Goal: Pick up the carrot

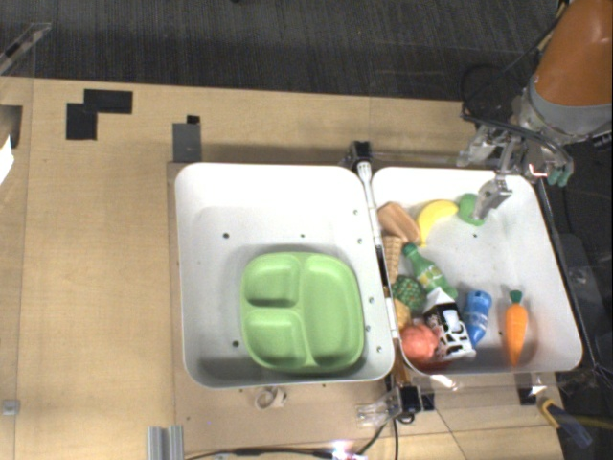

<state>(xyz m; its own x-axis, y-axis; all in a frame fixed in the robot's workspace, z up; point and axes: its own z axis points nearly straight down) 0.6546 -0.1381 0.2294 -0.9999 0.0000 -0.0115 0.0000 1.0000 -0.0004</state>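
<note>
Bench (pixel 96 286): pale wood, matt, fine grain visible; both white bins (pixel 206 257) smooth plastic with a soft sheen; green divided tray (pixel 302 310) in the left bin: moulded plastic, matt; carrot (pixel 515 329) smooth orange plastic, slightly glossy, green top; yellow lemon (pixel 436 214) glossy plastic; green bottle (pixel 426 271) shiny plastic; gripper (pixel 493 197) bare grey metal, dull shine; arm's orange band (pixel 575 51) smooth, satin; floor (pixel 287 27) on the far side: dark, rough, carpet-like.

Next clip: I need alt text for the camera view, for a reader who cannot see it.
An orange carrot lies at the right bin's near right corner, untouched, while the arm's pincer hovers over that bin's far edge. Other toy foods crowd the bin's left side; the left bin holds a green divided plate.
</note>
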